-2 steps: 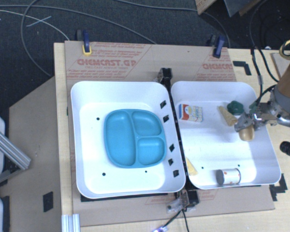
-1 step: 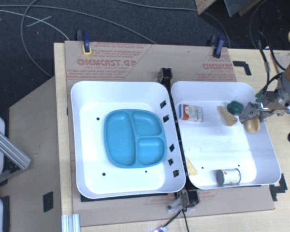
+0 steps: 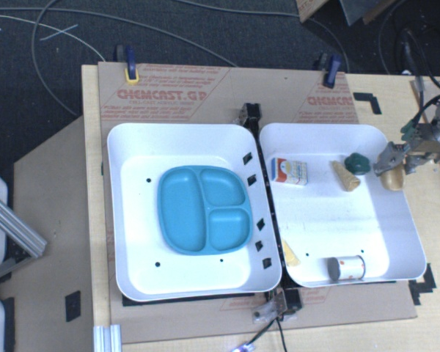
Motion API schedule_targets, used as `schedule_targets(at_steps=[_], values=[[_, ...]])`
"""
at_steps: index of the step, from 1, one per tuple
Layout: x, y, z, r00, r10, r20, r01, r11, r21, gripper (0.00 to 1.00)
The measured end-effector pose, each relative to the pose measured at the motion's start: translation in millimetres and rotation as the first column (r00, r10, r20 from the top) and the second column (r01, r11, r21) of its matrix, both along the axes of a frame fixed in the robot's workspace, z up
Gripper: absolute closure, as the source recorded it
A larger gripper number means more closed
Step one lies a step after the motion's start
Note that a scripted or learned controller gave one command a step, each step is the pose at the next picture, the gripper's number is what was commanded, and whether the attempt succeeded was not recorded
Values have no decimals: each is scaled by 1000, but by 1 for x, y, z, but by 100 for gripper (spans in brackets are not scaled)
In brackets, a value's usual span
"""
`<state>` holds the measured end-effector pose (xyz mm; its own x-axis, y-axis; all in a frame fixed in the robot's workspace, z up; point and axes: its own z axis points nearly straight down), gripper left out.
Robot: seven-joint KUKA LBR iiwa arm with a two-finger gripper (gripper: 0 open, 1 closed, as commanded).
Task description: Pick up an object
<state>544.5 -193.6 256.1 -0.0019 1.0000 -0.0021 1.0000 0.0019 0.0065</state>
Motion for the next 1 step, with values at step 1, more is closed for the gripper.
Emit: schedule_targets(at_steps=[1], values=[[23,57,3,1000,6,-3,-6,1000,4,100]])
